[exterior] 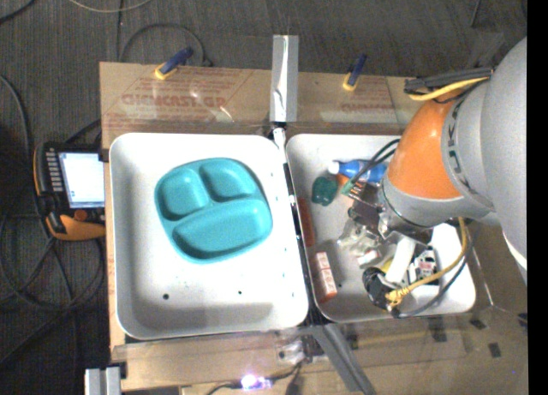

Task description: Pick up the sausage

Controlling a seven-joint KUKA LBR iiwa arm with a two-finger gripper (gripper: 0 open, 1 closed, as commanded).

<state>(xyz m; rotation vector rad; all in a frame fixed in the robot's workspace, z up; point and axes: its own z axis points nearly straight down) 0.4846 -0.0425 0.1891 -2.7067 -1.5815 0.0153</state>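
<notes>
The sausage (324, 273) is a short reddish-brown piece lying lengthwise near the front left corner of the right bin (300, 170), close to its left wall. My gripper (366, 232) hangs over the middle of that bin, below the orange band, a little to the right of the sausage and farther back. Nothing shows in its grasp, and the arm's bulk hides much of the bin floor under it.
A dark green rounded object (325, 189) and a blue-and-white item (348, 167) lie at the back of the right bin. The left bin (128, 299) holds a teal divided plate (214, 206). Black and yellow cable loops (402, 290) hang by the wrist.
</notes>
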